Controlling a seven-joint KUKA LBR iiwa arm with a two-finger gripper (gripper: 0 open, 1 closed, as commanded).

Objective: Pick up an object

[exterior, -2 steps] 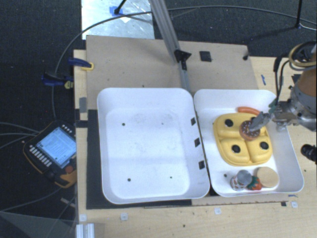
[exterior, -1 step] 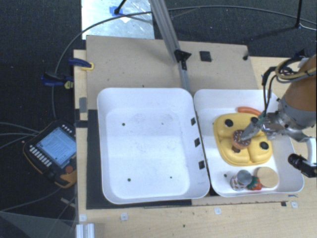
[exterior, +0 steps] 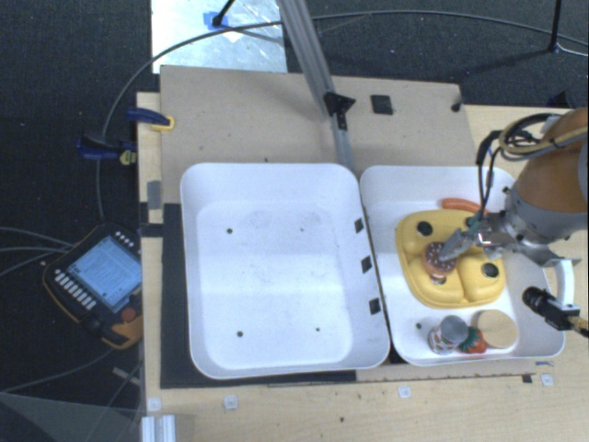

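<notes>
Yellow toy (exterior: 449,263), a broad moulded plastic piece with dark round spots, lies in the right bin (exterior: 386,247), filling most of that bin's middle. All positions below are given relative to this yellow toy.

Gripper (exterior: 440,258) sits directly over the toy's centre, reaching in from the toy's right side. Its tip appears to be at or very near the toy's upper surface, beside a small reddish-brown ringed piece (exterior: 433,259) resting on the toy. Whether the pincer is spread or pressed together cannot be told at this resolution; nothing is visibly lifted.

Orange object (exterior: 457,204), thin and elongated, lies just beyond the toy's far edge, against the bin's back portion.

Round tan disc (exterior: 496,330) lies just beside the toy's near right corner. A small grey-and-white cup-like item (exterior: 448,332) lies near the toy's near edge, with a small red-and-green piece (exterior: 472,341) touching it between the cup and the disc.

Left bin (exterior: 267,265) stands to the toy's left, sharing a rim line with the right bin.

Handheld controller with lit screen (exterior: 97,274) lies well apart to the toy's left, off the bench.
</notes>
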